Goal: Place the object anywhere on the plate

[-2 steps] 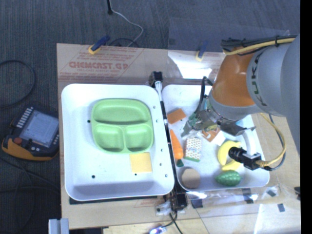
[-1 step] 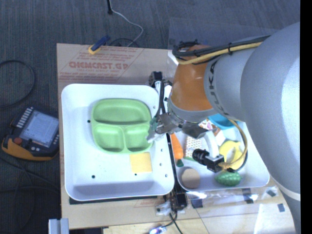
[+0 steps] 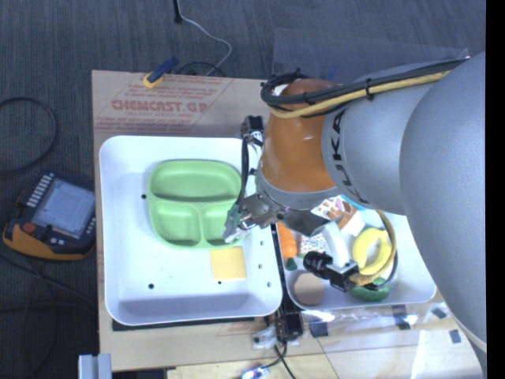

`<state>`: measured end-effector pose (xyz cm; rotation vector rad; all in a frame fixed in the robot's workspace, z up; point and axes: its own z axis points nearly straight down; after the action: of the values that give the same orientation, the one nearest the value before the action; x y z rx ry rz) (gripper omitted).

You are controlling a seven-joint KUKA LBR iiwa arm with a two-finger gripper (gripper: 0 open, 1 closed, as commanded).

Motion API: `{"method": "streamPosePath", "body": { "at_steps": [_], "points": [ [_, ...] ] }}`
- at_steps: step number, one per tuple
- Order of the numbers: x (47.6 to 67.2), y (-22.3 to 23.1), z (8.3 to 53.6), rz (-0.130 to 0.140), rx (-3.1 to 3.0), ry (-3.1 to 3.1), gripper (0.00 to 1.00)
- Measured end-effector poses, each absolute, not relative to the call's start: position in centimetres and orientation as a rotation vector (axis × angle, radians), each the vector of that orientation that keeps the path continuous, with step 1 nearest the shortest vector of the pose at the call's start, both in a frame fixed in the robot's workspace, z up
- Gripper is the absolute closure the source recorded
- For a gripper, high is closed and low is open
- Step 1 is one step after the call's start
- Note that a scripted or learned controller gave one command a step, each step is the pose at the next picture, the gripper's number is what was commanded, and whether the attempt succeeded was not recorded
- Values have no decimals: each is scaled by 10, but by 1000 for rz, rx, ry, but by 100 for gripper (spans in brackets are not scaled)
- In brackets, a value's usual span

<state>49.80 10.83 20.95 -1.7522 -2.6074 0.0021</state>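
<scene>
A green plate (image 3: 193, 186) with three compartments lies in the upper half of the left white bin (image 3: 126, 243). Just below the plate's lower right corner, a flat yellow square (image 3: 228, 264) rests on the bin floor. My gripper (image 3: 235, 226) hangs over the plate's lower right edge, directly above the yellow square and a little apart from it. The orange band and wrist (image 3: 296, 152) hide the plate's right rim. I see nothing held in the gripper.
The right bin (image 3: 414, 294) holds a banana (image 3: 369, 249), an orange piece (image 3: 289, 245), a printed card (image 3: 338, 209) and other items, partly under the arm. Both bins sit on a cardboard sheet (image 3: 158, 105). A handheld controller (image 3: 55, 215) lies on the floor at left.
</scene>
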Motion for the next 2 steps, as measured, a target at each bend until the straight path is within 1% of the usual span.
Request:
{"method": "streamPosePath", "body": {
  "at_steps": [2],
  "points": [
    [499, 108, 226, 10, -1752, -2607, 100]
  ]
}}
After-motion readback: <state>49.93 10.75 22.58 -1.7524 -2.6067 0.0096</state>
